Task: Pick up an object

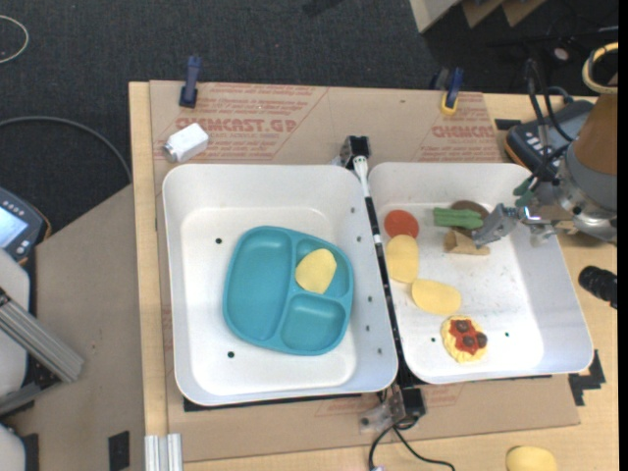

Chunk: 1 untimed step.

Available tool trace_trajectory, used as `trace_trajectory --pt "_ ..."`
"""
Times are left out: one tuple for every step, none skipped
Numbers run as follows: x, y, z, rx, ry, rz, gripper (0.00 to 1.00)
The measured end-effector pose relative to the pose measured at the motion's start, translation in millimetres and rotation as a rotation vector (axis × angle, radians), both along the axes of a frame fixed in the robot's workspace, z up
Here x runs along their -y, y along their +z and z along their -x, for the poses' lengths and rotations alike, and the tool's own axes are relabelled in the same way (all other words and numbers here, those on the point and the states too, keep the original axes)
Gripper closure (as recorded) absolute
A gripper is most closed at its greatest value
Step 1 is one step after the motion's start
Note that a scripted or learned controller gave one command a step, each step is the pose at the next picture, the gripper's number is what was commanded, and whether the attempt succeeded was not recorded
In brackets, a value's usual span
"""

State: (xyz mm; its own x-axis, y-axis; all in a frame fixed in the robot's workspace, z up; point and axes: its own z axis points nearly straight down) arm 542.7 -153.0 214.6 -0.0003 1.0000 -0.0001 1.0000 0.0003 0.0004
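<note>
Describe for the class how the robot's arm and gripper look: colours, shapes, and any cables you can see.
The arm is a rounded grey body with an orange-brown band above the wrist. The wrist section is pale metallic grey. Its gripper is a slim grey metal piece. Black cables loop beside the arm near the bench's edge.

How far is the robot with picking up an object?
Nothing looks lifted yet. The gripper is low in the right bin, at the green piece on the brown one. Grasping and lifting remain. The yellow piece lies on the blue tray.
</note>
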Motion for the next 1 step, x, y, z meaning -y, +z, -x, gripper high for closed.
trace_trajectory --pt "-31.4 33.6 66.3 -0.004 0.001 -0.004 0.0"
